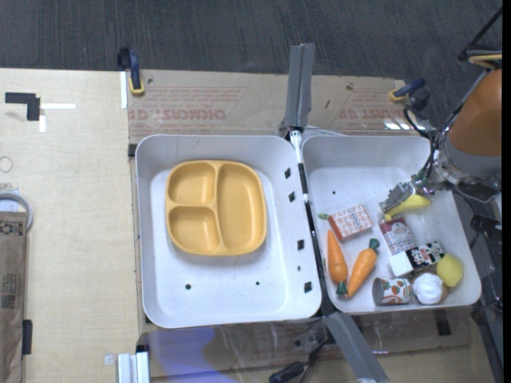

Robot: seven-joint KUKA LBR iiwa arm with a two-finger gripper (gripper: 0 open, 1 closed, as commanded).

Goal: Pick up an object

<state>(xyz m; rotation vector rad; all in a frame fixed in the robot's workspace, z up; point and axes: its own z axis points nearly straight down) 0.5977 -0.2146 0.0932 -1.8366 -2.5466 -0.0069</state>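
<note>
Several small things crowded the right bin at the worktop's right edge. The tool sat over a banana; its grip was unreadable. It could slip or snag the neighbouring carton.

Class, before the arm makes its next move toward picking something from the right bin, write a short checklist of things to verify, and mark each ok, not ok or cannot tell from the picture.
1. End effector is over the right bin: ok.
2. A target lies close: the banana sits right by the end effector: ok.
3. Banana is held between the fingers: cannot tell.
4. Banana has room around it: not ok; a red-and-white packet lies just below it.
5. Yellow divided plate in the left bin is out of the arm's way: ok.
</note>
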